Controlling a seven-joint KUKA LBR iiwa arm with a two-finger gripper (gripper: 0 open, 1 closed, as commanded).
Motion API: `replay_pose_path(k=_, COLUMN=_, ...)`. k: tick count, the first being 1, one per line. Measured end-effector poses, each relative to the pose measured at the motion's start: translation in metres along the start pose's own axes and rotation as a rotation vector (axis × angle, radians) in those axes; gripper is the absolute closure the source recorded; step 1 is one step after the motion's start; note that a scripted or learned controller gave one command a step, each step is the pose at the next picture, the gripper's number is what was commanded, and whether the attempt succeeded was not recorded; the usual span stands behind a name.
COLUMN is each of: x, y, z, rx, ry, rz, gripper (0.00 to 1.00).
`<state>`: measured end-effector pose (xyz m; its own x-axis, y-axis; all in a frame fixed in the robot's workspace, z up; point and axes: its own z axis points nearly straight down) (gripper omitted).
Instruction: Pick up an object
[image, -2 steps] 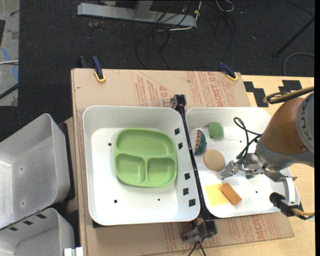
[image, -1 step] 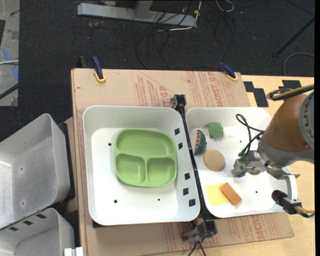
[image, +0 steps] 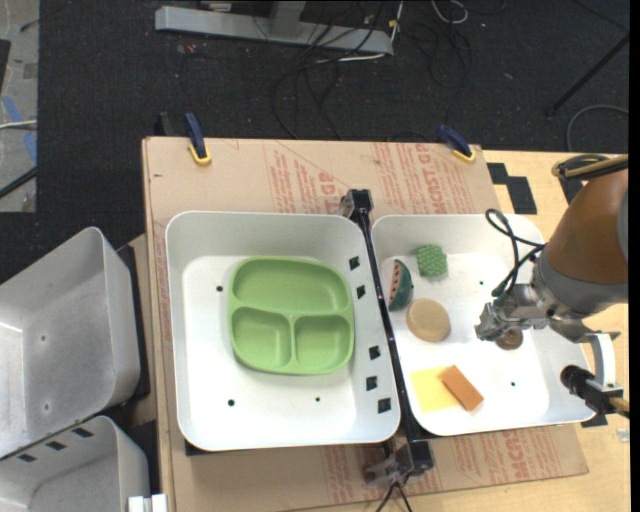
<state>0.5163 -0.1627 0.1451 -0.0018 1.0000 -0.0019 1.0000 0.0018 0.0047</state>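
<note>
Arm (image: 590, 255) low, wrist bent leftward

The arm (image: 590, 255) enters from the right as a rounded grey body with a broad orange band above the wrist. A black cable (image: 508, 245) loops along its left side. The gripper (image: 498, 325) is a small, dull grey metal assembly of blocky parts with dark joints.

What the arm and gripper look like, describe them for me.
The arm enters from the right: a rounded orange band above a grey wrist section. A black cable loops off it over the right bin. The gripper is a small grey metal assembly with dark parts.
</note>
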Motion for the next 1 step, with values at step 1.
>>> replay_pose_path(k=1, x=-0.0050, y=0.0004, z=-0.0626, rx=-0.002, ry=-0.001, rz=-0.001, gripper=1.00)
